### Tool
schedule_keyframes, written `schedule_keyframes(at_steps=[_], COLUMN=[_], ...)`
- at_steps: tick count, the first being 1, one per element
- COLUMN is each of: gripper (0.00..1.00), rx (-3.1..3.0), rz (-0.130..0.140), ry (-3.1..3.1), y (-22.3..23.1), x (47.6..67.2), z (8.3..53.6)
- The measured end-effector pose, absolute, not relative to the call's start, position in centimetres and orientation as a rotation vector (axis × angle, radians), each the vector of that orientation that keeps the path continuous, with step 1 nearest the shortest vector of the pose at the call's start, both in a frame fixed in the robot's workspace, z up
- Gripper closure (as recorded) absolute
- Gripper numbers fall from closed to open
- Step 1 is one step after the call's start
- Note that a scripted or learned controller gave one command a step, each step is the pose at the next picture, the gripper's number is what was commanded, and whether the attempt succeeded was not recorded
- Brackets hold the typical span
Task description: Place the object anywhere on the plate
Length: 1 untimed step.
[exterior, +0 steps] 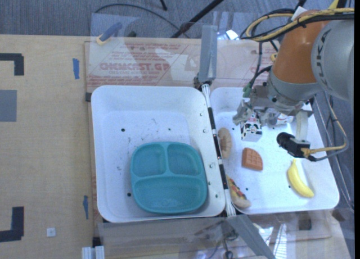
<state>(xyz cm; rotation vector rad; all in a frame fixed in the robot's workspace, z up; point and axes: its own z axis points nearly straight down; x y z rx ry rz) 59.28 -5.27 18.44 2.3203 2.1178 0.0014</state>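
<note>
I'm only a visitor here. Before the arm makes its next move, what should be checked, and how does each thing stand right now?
1. Plate lies flat in the left bin: ok.
2. Gripper is over the right bin, where the objects lie: ok.
3. Banana and waffle piece lie apart, with room around each: ok.
4. An object is already held in the gripper: cannot tell.

Just in front of the pincer (252,123) lies a waffle (252,159). A bread roll (225,142) sits to the pincer's left against the dividing wall (212,134). Past that wall the plate (167,178) has open white floor behind it. A banana (300,180) lies well off on the pincer's other side, leaving open floor between.
</note>
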Motion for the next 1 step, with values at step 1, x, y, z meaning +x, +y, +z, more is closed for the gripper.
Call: schedule_keyframes(at_steps=[1], gripper=[1.00], rx=[2.250], rz=[-0.003], ry=[2.196], y=[1.67], x=[55.05], z=[18.87])
